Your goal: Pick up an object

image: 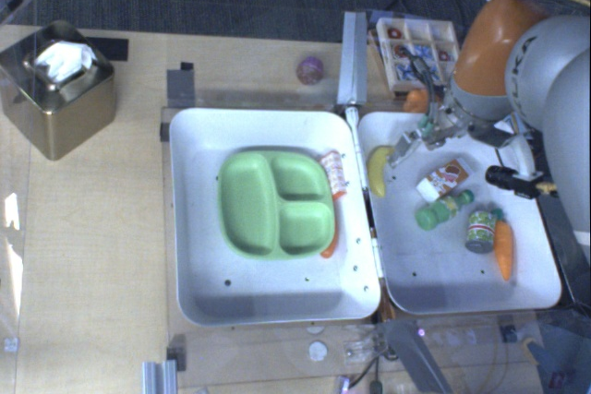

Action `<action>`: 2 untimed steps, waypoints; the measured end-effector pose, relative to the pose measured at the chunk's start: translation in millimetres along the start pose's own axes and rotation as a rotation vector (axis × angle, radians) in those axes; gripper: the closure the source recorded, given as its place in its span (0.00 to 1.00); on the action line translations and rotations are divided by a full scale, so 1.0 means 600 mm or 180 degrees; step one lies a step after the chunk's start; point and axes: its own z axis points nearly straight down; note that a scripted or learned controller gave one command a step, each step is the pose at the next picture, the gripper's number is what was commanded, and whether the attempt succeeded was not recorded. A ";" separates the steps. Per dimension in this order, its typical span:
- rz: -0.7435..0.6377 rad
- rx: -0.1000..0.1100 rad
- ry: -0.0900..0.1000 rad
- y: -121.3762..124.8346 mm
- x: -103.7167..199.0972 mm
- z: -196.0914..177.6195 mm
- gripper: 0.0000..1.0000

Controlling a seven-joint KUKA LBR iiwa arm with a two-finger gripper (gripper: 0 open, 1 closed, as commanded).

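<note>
The right bin holds a yellow banana against its left wall, a brown snack packet, a green bottle, a small can and an orange carrot. My gripper hangs over the upper left of this bin, just right of the banana and left of the packet. Nothing shows in its grasp. The left bin carries a green divided plate, with a striped wrapper at the plate's right edge and an orange piece at its lower right corner.
A gold box with white tissue stands at the far left of the bench. A purple ball lies behind the left bin. A printed tray sits behind the right bin, under the arm's orange band.
</note>
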 end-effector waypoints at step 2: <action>0.0484 -0.0041 -0.0033 -0.149 -0.032 0.020 0.00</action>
